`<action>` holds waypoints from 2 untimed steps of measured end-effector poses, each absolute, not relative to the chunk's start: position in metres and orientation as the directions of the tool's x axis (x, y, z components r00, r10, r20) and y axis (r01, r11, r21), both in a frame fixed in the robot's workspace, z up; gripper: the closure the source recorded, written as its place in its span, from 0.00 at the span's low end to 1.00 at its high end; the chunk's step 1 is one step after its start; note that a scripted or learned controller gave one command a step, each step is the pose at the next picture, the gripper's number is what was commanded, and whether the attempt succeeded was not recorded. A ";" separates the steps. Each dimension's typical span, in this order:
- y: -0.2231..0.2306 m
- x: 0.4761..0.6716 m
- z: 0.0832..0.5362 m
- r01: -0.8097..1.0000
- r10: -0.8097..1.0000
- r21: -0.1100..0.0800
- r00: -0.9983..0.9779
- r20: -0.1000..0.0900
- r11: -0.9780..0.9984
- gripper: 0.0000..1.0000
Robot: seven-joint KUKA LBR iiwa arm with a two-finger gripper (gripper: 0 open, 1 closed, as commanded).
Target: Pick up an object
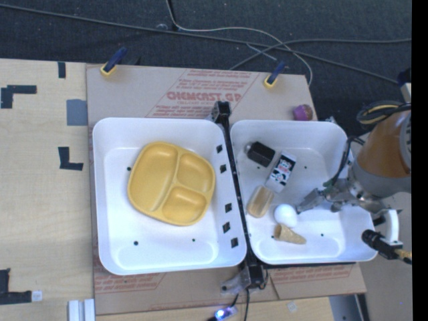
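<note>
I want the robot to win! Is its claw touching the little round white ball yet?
Cannot tell. In the camera view the tip of the grey two-finger gripper reaches right up to the small round white ball in the right white bin; neither a gap nor contact shows plainly.

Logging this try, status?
Gripper low in right bin, fingers pointing at white ball. Nothing held. Cone piece beside ball.

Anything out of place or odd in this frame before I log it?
One thing: a small purple object sits on the cardboard outside the right bin, just past its far rim, apart from the other items. Inside the bins nothing looks spilled or broken; the yellow divided plate lies flat in the left bin.
</note>
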State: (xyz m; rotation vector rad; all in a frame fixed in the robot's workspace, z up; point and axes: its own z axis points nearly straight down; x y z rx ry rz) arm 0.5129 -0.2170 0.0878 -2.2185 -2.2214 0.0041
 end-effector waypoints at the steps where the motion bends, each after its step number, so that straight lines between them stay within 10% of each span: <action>1: -0.217 0.514 0.101 1.000 1.000 0.000 -0.002 -0.001 0.002 1.00; 2: -0.217 0.514 0.143 1.000 1.000 0.002 -0.001 -0.001 0.001 1.00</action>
